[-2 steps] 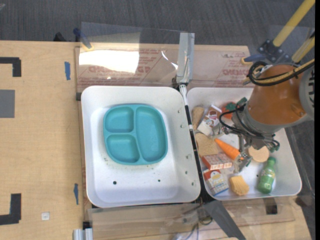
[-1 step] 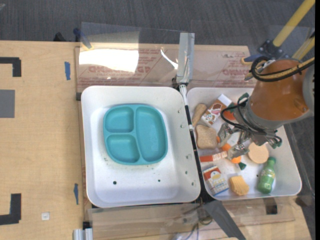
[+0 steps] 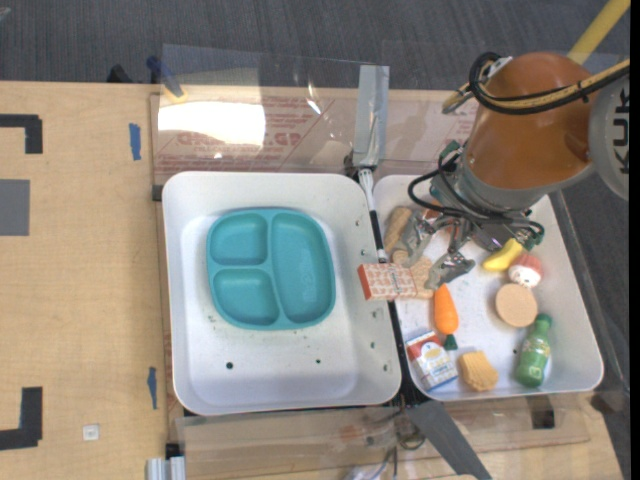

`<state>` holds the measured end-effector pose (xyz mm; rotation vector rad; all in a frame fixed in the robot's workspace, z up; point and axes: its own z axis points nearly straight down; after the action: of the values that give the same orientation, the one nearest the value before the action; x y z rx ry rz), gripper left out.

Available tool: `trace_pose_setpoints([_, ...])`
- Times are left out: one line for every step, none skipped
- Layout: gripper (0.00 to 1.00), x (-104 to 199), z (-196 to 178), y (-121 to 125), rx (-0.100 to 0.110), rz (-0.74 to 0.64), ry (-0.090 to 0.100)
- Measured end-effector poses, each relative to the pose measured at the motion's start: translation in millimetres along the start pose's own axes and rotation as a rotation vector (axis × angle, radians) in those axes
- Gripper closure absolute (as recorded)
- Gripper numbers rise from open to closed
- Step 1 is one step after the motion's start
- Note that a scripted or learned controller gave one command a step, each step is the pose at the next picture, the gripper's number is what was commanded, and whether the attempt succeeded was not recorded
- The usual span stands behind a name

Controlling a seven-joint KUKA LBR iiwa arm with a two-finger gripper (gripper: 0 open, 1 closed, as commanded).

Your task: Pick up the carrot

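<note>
Wooden bench surface (image 3: 70, 268) carries two shallow white bins side by side, and I operate the arm (image 3: 525, 118) reaching in from the right over the right bin (image 3: 585, 353).

1. Tool. The gripper (image 3: 455, 253) hangs below the orange wrist band, over the upper part of the right bin. Cabling and the wrist body crowd its metal parts, so I cannot tell how far apart it stands; I see nothing clearly held in it.

2. Target. The carrot (image 3: 446, 310) lies in the right bin, just below the gripper and apart from it, its green end toward the bin's lower edge. I judge the grasp not yet made.

3. Neighbours. A patterned snack packet (image 3: 387, 282) rests across the divide between the bins, just left of the carrot. A small red-and-white carton (image 3: 433, 358) and a yellow sponge-like block (image 3: 479, 371) lie below it. A tan round disc (image 3: 517, 305), a green bottle (image 3: 533, 353) and a banana (image 3: 503, 256) sit to the right. This crowding leaves little clearance for a descent, in my judgement.

4. Left bin (image 3: 190, 368). It holds a teal divided plate (image 3: 270, 268), well apart from the work.
</note>
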<state>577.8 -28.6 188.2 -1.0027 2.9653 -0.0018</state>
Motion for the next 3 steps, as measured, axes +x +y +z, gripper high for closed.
trace_pose_setpoints([1.00,85,93,-15,-0.001,-0.168,0.004])
trace_pose_setpoints([1.00,8,-1,13,0.001,-0.278,-0.002])
trace_pose_setpoints([1.00,-5,-33,23,-0.003,-0.646,0.000])
